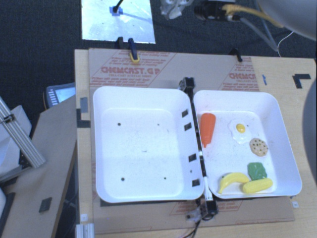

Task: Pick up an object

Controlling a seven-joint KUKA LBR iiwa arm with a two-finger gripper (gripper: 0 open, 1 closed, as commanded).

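The right bin (286, 148) holds several toy foods. An orange carrot (207, 128) lies near its left wall. A fried egg (240, 130) and a cookie (258, 146) sit toward the middle right. At the front are a green piece (256, 169), a banana (231, 180) and a yellow oblong piece (257, 185). My gripper (174, 3) hangs high at the top of the view, beyond the bench's far edge and well away from both bins. Nothing is seen in it.
The left bin (99, 133) stands beside the right one, joined by a black clip strip (194, 138). A shiny plate (118, 14) lies on the dark floor at the back. Grey arm parts (290, 6) and a yellow cable (247, 11) cross the top right.
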